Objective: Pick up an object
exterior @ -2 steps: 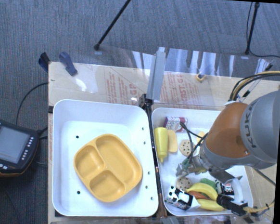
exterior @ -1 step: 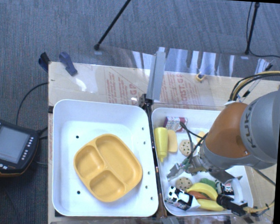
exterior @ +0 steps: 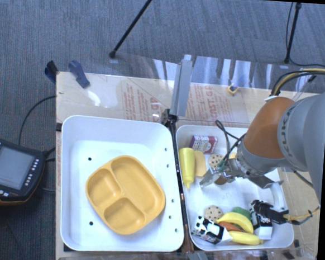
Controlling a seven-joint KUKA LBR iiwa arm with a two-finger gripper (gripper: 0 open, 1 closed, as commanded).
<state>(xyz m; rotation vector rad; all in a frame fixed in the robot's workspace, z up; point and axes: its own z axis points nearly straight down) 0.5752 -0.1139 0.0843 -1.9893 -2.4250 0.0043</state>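
Bananas (exterior: 238, 221) lie just below the end effector (exterior: 213, 176), which hangs low in the right bin (exterior: 284, 189); its grip state I cannot tell. Nothing looks lifted yet.

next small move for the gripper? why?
Probably a short straight descent, then close. The gripper sits low in the right bin, beside the yellow bottle and next to a round cookie, and I can't see anything between its fingers. The bananas and the cow-print carton lie nearer the front edge, a longer reach.
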